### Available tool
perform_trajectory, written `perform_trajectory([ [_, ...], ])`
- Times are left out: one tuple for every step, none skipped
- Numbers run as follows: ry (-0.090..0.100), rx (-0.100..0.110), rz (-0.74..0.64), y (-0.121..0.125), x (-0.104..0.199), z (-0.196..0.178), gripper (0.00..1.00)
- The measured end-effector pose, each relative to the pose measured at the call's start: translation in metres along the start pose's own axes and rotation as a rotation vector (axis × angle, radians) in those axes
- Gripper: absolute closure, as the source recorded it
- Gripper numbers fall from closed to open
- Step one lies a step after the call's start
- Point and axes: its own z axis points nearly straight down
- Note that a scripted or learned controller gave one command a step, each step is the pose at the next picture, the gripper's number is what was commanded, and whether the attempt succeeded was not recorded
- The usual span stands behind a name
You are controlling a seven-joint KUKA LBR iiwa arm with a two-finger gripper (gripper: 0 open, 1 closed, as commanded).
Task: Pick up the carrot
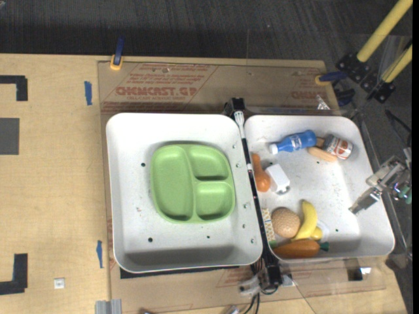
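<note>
The carrot (298, 248), orange with a small green stub at its right end, lies flat along the front wall of the right bin (366, 237). It touches a yellow banana (309, 218) and a tan round item (285, 222) just behind it. My gripper (370, 193) reaches in over the right bin's right side, up and to the right of the carrot and well apart from it. Nothing shows in its grasp.
The right bin also holds a blue bottle (294, 142), a red-and-white can (339, 147), a white block (277, 177) and an orange oblong item (260, 173) by the left wall. In the left bin (131, 175) sits a green divided plate (193, 182).
</note>
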Motion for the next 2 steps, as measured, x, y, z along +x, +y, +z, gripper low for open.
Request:
perform_trajectory([
  [-0.009, -0.005, 0.001, 0.002, -0.002, -0.011, 1.0],
  [-0.001, -0.002, -0.151, 0.019, -0.028, 0.117, 1.0],
])
